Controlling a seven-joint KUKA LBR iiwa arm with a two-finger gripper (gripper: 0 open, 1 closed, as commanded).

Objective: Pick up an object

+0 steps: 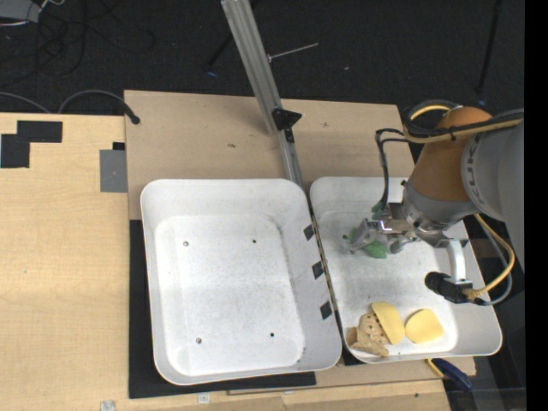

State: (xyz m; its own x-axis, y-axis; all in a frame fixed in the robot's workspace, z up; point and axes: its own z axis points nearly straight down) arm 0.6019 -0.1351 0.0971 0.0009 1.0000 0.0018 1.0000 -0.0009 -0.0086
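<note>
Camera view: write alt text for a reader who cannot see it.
A grey arm reaches from the right into the right bin, its gripper low over a green object. Yellow pieces and a tan piece lie at that bin's near edge, beside the left bin.

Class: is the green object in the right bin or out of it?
In. The green object lies on the right bin's white floor, inside its rim, just under the gripper.
</note>
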